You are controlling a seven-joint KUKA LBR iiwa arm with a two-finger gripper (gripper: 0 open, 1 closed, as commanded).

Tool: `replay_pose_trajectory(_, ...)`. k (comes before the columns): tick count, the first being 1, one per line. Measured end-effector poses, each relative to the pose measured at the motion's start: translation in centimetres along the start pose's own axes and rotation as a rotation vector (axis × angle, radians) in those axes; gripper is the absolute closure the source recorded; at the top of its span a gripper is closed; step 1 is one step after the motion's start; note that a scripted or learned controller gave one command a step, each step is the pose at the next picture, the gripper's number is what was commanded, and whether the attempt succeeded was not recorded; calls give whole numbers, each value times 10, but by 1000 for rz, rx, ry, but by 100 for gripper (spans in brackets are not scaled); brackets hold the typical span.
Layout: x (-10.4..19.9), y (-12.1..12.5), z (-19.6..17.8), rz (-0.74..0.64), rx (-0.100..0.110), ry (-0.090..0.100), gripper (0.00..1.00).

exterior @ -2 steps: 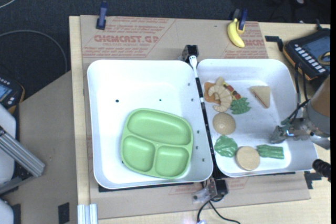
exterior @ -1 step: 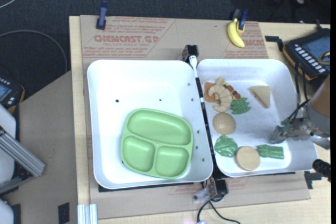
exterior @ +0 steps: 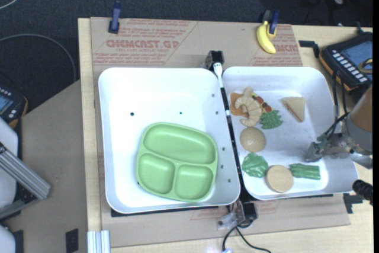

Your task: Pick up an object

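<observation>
Gripper [exterior: 312,153]: low in the right bin [exterior: 320,83], grip state impossible to tell.
Green piece [exterior: 305,172]: just near of the gripper.
Tan disc [exterior: 279,178]: left of that green piece.
Green tray [exterior: 176,160]: left bin [exterior: 118,127].

A robotics lab: a plywood bench [exterior: 177,38] on dark carpet carries two white bins [exterior: 118,127], clamped at its far edge with blue clamps [exterior: 114,16], cables [exterior: 23,44] trailing, a teach pendant [exterior: 352,59] at the right edge.

Divided tray [exterior: 177,161] in left bin [exterior: 118,127], food pieces [exterior: 253,140] in right bin [exterior: 317,89]
</observation>
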State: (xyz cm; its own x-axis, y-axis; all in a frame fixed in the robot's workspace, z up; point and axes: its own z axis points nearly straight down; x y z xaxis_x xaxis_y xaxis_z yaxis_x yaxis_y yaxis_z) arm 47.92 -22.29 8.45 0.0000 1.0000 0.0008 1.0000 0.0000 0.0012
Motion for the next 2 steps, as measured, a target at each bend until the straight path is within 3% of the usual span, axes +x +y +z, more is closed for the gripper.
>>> replay_pose_trajectory(2,0,0,0,0,0,0,100)
